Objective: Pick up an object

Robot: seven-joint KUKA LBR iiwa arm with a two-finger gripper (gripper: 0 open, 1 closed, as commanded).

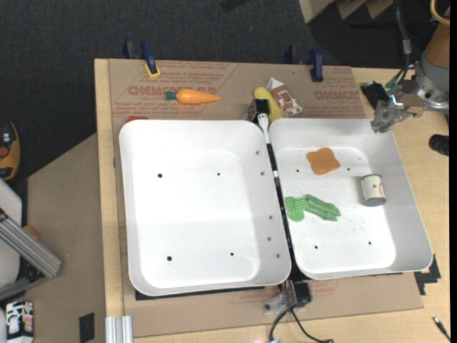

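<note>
Inside the right bin (400, 191), a small white can (372, 189) lies tipped; gripper (385, 118) jaw state unclear.

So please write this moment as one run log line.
gripper: above right bin's far corner | holding: nothing seen | right bin: orange piece, green toy, small can

Wide open floor across the left bin (143, 191), free passage anywhere inside its rim. The right bin (400, 213) is busier: an orange piece (323, 161) near the back, a green toy (313, 208) by the dividing rims, a small can (372, 189) toward the right wall. Open lanes run between these 3, and the front strip is free.
</note>
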